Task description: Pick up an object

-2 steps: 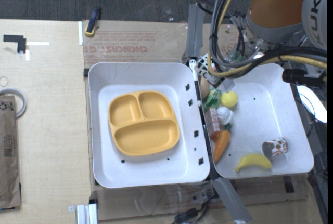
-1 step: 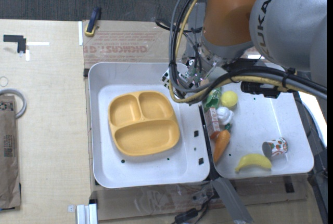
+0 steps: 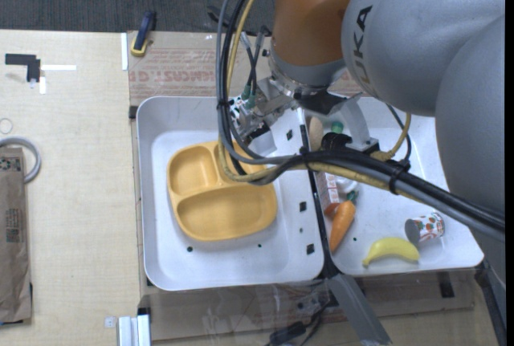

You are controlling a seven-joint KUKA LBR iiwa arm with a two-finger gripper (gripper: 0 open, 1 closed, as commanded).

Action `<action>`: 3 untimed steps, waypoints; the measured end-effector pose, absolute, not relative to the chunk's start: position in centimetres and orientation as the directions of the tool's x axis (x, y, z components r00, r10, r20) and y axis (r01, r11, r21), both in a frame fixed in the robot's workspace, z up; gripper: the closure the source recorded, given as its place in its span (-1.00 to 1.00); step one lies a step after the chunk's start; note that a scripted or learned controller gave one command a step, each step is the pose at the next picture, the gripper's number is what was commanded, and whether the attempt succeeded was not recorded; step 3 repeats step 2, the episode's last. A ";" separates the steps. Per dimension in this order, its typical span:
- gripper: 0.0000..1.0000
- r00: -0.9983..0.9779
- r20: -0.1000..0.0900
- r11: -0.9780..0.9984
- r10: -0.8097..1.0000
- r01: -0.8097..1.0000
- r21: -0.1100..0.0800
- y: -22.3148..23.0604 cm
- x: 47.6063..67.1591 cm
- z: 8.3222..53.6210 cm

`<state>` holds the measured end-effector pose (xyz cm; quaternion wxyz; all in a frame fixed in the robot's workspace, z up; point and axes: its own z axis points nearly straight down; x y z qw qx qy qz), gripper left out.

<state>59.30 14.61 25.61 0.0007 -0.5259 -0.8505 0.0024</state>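
Observation:
A yellow divided plate (image 3: 217, 196) lies in the left bin (image 3: 152, 200). In the right bin (image 3: 458, 254) I see an orange carrot (image 3: 341, 222), a yellow banana (image 3: 391, 250), a small patterned cup (image 3: 426, 227) on its side and a red-and-white packet (image 3: 329, 188). My gripper (image 3: 245, 118) hangs over the back of the left bin, just above the plate's far rim. The wrist and its cables cover most of it. Nothing visible is lifted off the bins.
Black cables (image 3: 353, 164) run from the wrist across the wall between the bins. A blue and yellow tool (image 3: 143, 33) lies on cardboard behind the left bin. A brown bag (image 3: 12, 232) and a grey ring (image 3: 24, 160) sit far left.

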 end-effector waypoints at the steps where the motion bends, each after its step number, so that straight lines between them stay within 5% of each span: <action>1: 1.00 -0.145 -0.004 0.145 0.989 0.989 -0.006 18.2 63.8 19.5; 2: 1.00 -0.221 -0.003 0.221 0.975 0.975 -0.005 13.6 64.8 32.4; 3: 1.00 -0.221 -0.003 0.221 0.975 0.975 -0.005 13.6 64.8 32.4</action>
